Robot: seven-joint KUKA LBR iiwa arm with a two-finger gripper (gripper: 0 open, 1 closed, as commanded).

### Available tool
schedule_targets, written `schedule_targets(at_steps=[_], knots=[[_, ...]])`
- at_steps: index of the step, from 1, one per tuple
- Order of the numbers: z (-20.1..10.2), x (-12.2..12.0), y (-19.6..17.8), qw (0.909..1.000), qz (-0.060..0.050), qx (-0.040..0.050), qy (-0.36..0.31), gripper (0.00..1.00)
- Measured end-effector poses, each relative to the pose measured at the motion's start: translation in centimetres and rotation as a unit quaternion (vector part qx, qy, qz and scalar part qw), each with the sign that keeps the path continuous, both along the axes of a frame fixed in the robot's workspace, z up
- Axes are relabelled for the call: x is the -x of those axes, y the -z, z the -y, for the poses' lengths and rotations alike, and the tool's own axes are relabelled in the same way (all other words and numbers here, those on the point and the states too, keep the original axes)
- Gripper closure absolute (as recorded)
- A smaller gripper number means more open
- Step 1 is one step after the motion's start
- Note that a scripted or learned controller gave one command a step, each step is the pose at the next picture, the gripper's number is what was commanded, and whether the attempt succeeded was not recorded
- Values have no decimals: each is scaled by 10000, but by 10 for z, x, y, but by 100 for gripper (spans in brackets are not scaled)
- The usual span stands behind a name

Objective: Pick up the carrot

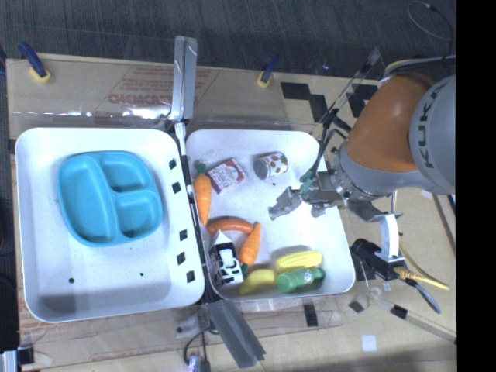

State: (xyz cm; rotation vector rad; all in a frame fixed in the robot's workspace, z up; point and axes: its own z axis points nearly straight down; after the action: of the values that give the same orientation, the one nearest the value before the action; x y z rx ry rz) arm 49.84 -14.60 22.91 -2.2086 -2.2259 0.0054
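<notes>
A robotics lab bench: two shallow white plastic bins (pixel 46 301) on clamped cardboard sheeting (pixel 101 84), toy foods, and a grey-and-orange industrial arm (pixel 399 134).

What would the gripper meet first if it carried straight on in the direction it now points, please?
The gripper points left and slightly down in the camera view. Past bare bin floor, the first thing in line looks like the lower carrot beside the sausage, though height is unclear.

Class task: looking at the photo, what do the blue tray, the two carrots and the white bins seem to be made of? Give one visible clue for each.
Blue tray: likely moulded plastic, smooth, with rounded compartments. Carrots: probably toy plastic, uniformly orange and slightly glossy, though rubber is possible. White bins: seemingly thin plastic, with rounded corners and a soft sheen.
</notes>
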Motion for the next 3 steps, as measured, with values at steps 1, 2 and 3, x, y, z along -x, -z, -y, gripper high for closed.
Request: schedule_targets(at_steps=[1, 2, 3], knots=[[-22, 6, 123, 9998, 14, 3, -219, 0], [-36, -24, 137, 9993, 37, 38, -382, 0], [-38, -23, 129, 9991, 2, 17, -416, 100]])
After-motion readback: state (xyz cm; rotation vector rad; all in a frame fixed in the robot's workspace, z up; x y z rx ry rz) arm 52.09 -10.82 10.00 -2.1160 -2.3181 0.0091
